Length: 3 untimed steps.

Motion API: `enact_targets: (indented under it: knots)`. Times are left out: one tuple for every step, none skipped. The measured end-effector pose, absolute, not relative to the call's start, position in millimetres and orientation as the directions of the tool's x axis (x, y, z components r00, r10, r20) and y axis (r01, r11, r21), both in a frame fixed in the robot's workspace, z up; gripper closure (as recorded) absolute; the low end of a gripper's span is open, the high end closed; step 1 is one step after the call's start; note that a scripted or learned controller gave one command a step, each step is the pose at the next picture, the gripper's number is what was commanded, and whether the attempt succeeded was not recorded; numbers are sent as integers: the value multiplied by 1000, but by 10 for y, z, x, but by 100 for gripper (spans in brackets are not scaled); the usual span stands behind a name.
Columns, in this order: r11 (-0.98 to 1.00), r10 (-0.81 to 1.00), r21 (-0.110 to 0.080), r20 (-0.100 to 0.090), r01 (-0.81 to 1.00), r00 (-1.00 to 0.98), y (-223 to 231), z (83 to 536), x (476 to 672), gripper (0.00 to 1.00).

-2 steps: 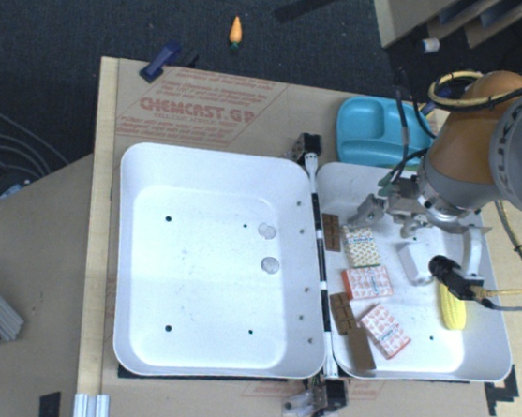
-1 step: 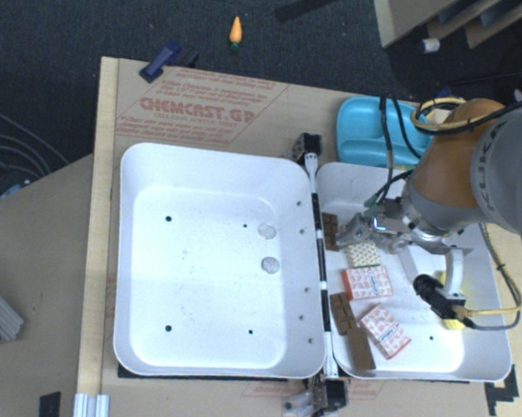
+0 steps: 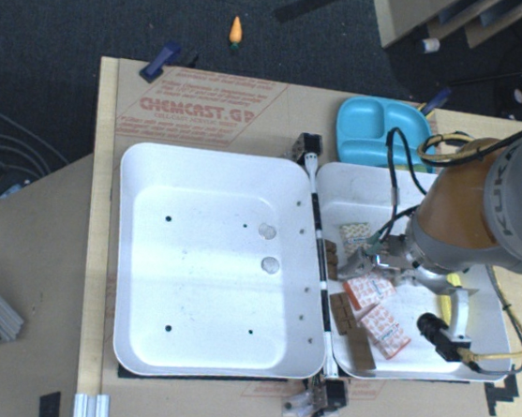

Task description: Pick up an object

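I am reaching in from the right, my arm (image 3: 474, 205) bent low over the right bin (image 3: 359, 182), because that is where the things worth picking lie. My gripper (image 3: 374, 260) hangs just above the cluster at the bin's left side; whether it is apart or together I cannot tell, since my own wrist covers it. Right beneath and beside it lie two red-and-white packets (image 3: 378, 314), a speckled card (image 3: 354, 232) and some brown sticks (image 3: 345, 319) along the wall. The left bin (image 3: 144, 236) bears two small round bits (image 3: 268, 248), well apart from me. Nothing looks lifted yet; I judge I am settling on the nearest packet.
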<state>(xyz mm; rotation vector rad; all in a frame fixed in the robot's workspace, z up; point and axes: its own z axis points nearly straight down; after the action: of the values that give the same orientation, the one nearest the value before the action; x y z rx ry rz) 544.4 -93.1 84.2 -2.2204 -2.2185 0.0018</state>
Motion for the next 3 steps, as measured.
enact_targets:
  knots:
    - [-1,1000,0,0,1000,1,-931,943,5450,100]
    - [-1,1000,0,1,1000,1,-930,942,5449,0]
    - [-2,1000,1,0,1000,2,-929,1041,5453,100]
